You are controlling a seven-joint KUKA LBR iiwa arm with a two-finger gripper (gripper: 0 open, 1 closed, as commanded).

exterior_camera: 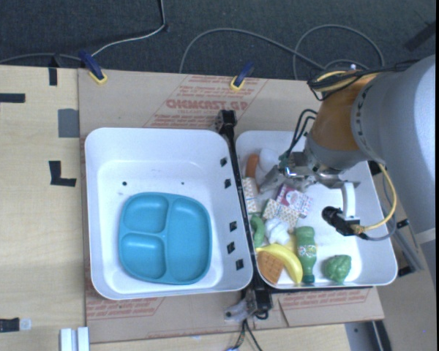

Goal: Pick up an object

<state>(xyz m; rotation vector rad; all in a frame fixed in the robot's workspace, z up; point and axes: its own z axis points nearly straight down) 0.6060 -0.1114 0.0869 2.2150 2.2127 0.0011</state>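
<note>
Nearest the camera in the right bin (384, 269) lie a banana (284, 259) on an orange-brown waffle-like piece (270, 267), a green bottle-shaped toy (306, 243) and a green leafy lump (336, 268) at the near right. Just beyond them sit a small white piece (278, 231) and a green vegetable (257, 229) by the divider. In the left bin (102, 152), a blue divided plate (164, 237) rests toward the near side. Farther back in the right bin, a patterned packet (287, 207) lies beneath the gripper (293, 172), with an orange piece (252, 163) at the far left corner. The grey arm (384, 115) reaches in from the right; whether the gripper holds anything cannot be told.
</note>
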